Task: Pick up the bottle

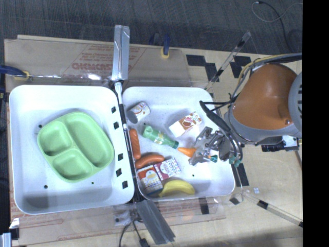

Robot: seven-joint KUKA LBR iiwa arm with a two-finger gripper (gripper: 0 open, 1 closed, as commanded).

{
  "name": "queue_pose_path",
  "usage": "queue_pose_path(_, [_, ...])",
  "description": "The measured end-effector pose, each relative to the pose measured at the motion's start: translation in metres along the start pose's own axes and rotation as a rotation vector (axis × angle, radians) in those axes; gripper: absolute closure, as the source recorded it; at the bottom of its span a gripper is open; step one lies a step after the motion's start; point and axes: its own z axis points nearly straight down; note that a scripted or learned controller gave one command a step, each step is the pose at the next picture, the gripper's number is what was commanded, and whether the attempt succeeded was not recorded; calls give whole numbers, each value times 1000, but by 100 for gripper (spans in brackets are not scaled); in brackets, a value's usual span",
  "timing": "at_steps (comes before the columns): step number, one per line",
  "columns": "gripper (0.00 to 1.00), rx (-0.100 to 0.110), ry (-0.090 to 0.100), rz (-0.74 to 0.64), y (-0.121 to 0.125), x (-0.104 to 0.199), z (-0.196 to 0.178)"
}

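From up above, I see my gripper [205, 149] hanging over the right side of the right bin [154, 92], and my fingers are so small and blurry that I cannot tell if they are open or shut, and I see nothing held in them. My arm [264, 104] comes in from the right, with its big orange band sitting just past the bin's right edge. The bottle [159, 136] is green, and it lies on its side near the middle of the right bin, a little to the left of my gripper and not touching it. Just beside my gripper, between it and the bottle, lies a small orange carrot [187, 151]. Above the carrot sits a little white carton [186, 123] with a brown picture on it. A small can [139, 110] rests near the top left corner of this bin. Along the left wall lies a long orange sausage [135, 142], and below it a fat red hot dog [149, 159]. At the bottom sits a snack box [150, 180], a small packet [170, 166] and a yellow banana [178, 188], all close together. In the left bin [31, 194] rests a green plate [75, 145] with three parts.
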Motion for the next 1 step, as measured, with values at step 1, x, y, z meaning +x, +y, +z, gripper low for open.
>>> queue_pose_path(1, [100,0,2,-124,-9,-25,-34])
